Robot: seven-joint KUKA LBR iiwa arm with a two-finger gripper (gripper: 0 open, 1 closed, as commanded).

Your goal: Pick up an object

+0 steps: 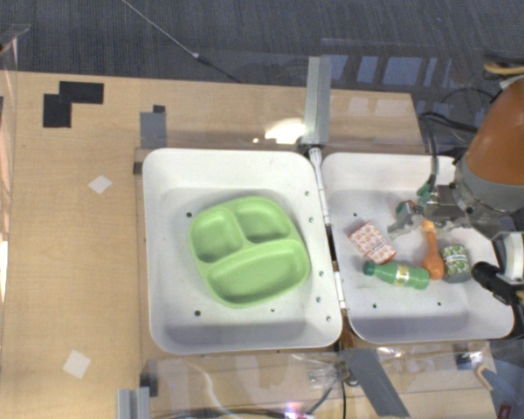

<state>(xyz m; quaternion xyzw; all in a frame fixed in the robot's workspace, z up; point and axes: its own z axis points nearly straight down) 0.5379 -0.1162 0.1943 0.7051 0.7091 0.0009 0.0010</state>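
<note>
Three items, carrot (432, 250), bottle (396, 274), packet (371, 242), crowd the spread hand (412, 214).

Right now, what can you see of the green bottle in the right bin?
The green bottle lies on its side on the floor of the right bin, neck pointing toward the left bin. It looks like a small plastic toy with a yellowish label band around its middle. Its base end lies against or very near the orange carrot; the pink patterned packet sits just above its neck.

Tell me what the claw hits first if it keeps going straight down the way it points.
Probably the orange carrot-shaped toy, lying just under the claw in the right white bin; depth is hard to judge from above.
</note>
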